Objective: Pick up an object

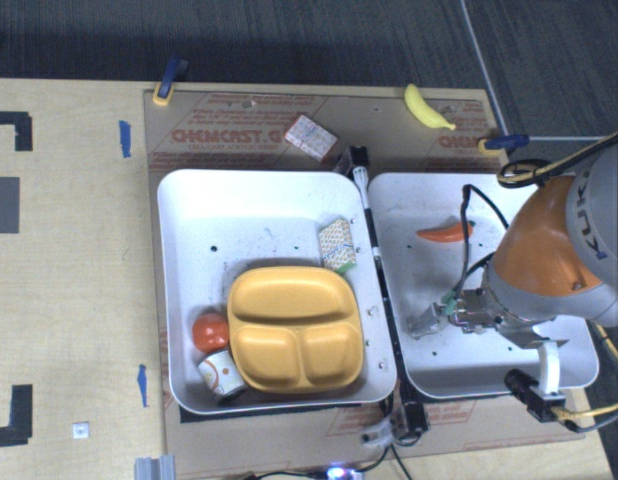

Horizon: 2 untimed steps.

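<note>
Tool [426,320] low in the right bin [409,368], near its left wall; can't tell its state. Nothing visibly lifted. Orange piece [444,233] lies untouched toward the bin's far edge.

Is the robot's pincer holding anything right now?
No. The pincer is low in the right bin with nothing between its tips. The orange thing lies apart.

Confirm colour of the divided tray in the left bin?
Yellow, plain, no pattern: divided tray in the camera view.

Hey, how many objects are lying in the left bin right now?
4: a yellow tray in the middle, a red ball and a small cup at its left, a packet above it. The tray may hide others.
</note>
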Available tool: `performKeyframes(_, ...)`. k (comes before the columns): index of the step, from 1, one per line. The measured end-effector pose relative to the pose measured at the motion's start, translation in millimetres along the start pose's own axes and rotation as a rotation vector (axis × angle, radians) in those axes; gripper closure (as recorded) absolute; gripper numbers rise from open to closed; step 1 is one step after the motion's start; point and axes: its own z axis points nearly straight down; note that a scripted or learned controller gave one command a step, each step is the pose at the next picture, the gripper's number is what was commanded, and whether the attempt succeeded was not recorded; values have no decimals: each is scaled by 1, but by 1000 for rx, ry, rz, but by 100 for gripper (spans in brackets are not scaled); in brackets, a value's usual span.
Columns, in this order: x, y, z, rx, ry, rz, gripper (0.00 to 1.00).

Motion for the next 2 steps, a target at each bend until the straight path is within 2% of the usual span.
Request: performKeyframes(2, 0, 0, 0, 0, -1, 1, 0)
